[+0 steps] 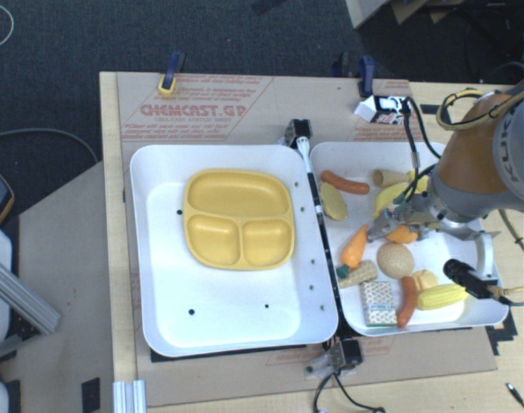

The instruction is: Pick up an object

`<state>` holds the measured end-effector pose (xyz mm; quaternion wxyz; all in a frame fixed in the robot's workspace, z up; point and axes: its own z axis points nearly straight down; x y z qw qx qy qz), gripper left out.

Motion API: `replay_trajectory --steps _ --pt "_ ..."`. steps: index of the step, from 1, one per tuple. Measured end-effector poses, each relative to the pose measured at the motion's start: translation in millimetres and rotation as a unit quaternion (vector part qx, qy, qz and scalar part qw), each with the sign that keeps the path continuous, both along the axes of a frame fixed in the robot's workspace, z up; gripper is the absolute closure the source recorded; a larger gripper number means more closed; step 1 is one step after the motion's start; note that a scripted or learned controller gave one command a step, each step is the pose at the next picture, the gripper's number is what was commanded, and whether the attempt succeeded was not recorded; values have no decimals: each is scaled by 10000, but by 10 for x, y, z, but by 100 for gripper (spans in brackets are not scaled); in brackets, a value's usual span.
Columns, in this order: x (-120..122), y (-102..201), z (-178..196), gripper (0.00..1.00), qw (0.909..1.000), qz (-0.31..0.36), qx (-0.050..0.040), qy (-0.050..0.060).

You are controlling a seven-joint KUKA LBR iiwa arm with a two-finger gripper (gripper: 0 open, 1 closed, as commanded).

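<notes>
My gripper reaches in from the right and hangs low over the middle of the right bin. It is directly over a small orange piece, with a yellow banana just behind it. An orange carrot lies to its left and a round tan potato sits just in front of it. Whether anything is gripped is hidden by the wrist.
The right bin also holds a red sausage, a yellow-green slice, a corn cob, a second sausage and a small box. A yellow compartment tray lies in the left bin.
</notes>
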<state>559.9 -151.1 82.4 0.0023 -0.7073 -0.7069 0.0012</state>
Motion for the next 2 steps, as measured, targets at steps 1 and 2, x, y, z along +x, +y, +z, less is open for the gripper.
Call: replay_trajectory --steps 1,2 --pt "9 -5 126 100 10000 -4 -7 -23" --pt "123 -42 673 100 10000 8 -21 -62"
